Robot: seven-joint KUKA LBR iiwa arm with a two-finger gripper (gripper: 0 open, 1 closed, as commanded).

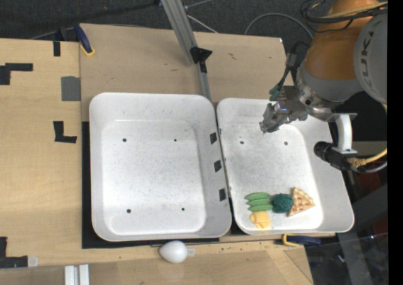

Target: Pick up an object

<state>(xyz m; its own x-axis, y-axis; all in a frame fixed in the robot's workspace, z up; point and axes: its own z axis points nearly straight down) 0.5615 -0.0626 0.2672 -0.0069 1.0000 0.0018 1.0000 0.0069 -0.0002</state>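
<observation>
1. While the grey arm with its orange band reaches in from three o'clock, its jaws (272, 121) hang over the upper part of the right-hand shallow white bin (327, 170), with nothing seen between them; how far apart they stand I cannot tell, as they are small and dark against the bin floor.
2. By my judgement the step in hand is the approach: no object is yet picked.
3. Small things lie clustered in the near end of that same bin, toward six o'clock from the jaws and well apart from them: a green ridged pod-like piece (257, 199), a dark green bushy lump (282, 202), a yellow block (260, 219), and an orange wedge like a pizza slice (302, 202).
4. A likely next move is travel toward six o'clock, then descent on one piece; they crowd together, so a neighbour may be nudged.
5. Outside the bins, a white egg-shaped object (173, 251) rests on the desk (38, 170).
</observation>
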